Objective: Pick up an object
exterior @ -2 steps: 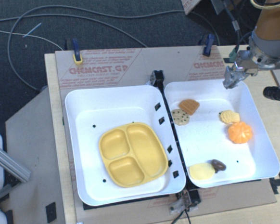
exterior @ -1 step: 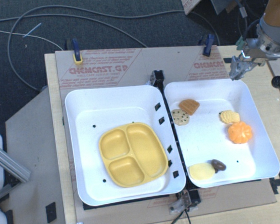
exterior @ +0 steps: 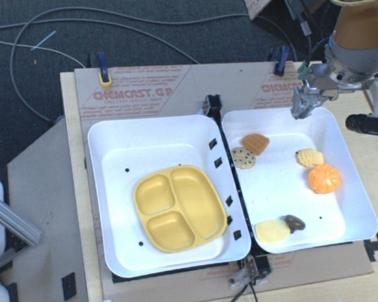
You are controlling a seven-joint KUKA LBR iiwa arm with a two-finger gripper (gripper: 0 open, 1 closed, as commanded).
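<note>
Gripper (exterior: 301, 107): opening cannot be told, nothing seen held | hangs over far rim of right shallow white bin (exterior: 346, 167) | grey arm enters from right.

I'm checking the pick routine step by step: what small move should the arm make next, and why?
Probably move toward the near side and lower over the orange. The gripper hangs over the far rim of the right bin, with nothing between its fingers, and the orange lies apart from the other pieces.
</note>
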